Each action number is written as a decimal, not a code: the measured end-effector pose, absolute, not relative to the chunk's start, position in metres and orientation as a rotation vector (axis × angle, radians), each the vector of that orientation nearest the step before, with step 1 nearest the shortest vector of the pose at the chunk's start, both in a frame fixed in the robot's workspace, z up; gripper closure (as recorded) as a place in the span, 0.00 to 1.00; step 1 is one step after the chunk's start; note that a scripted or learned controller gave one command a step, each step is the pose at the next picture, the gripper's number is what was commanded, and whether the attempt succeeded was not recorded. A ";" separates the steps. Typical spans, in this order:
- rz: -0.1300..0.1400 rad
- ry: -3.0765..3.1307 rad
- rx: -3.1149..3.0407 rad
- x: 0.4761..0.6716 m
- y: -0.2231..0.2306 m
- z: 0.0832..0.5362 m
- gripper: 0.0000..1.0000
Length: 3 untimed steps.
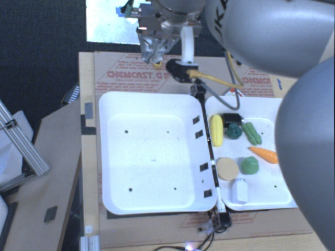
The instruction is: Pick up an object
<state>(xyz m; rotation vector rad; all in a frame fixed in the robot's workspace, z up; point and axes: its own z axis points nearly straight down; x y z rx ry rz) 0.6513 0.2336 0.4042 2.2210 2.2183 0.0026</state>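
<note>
My gripper [153, 55] hangs high above the far edge of the bench, beyond the left bin [152, 161] and apart from every object. The right bin [272, 192] holds the loose items. A yellow corn-like piece [215, 130] lies against its left wall. Beside it sit a dark teal lump [233, 132] and a black block [231, 118]. A green cucumber [252, 133], an orange carrot [264, 154], a green ball [249, 165], a tan disc [227, 168] and a white bottle [240, 190] lie nearer the front.
The grey arm covers the right side of the right bin. A yellow cable [214, 79] runs from the wrist across the cardboard [131, 75] behind the bins. A metal rail [21, 140] leans at the far left.
</note>
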 end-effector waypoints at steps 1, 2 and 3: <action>0.003 2.218 2.221 0.662 0.234 0.402 1.00; 0.005 2.220 2.218 0.669 0.234 0.413 1.00; 0.003 2.222 2.216 0.669 0.234 0.426 1.00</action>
